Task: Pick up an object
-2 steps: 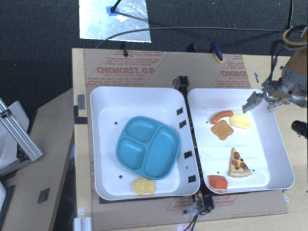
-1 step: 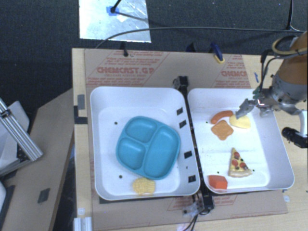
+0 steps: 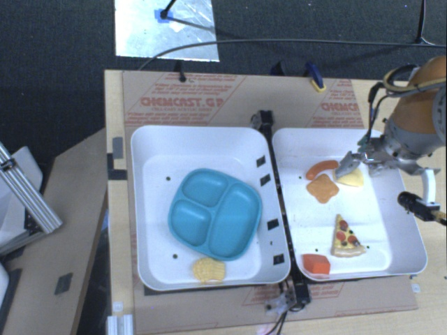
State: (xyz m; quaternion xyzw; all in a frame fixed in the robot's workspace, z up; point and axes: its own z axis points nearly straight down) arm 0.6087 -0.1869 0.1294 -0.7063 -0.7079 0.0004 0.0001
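The gripper [image 3: 347,166] is positioned at the yellow wedge [image 3: 352,179], upper right; finger state cannot be told, so closure is apparently required next.

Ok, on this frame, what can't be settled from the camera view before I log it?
- Tool: blurred and small over the right bin, so contact with the pale yellow piece is unclear.
- Pale yellow piece: partly covered by the tool, so its shape is uncertain.
- Arm: cut off by the right edge.
- Yellow item in the left bin: too small to identify.
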